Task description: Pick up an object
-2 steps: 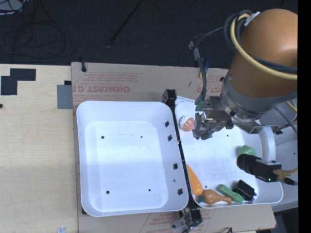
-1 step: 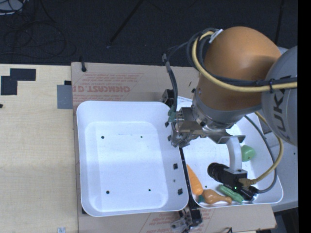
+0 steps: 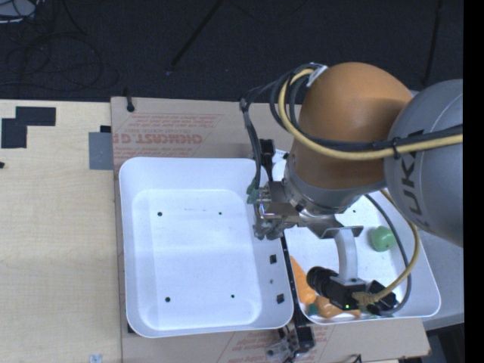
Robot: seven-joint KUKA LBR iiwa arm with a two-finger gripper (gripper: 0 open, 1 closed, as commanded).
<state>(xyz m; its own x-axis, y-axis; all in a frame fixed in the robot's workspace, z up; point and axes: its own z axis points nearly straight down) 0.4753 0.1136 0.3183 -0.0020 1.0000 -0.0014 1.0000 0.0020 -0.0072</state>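
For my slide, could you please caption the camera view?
Arm over right bin, near a green ball and orange object.

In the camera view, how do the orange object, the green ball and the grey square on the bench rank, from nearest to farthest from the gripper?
Measured from the gripper:
1. Orange object, in the right bin, just below and right of the gripper.
2. Green ball, same bin, farther right.
3. Grey square, on the bench, far to the upper left.
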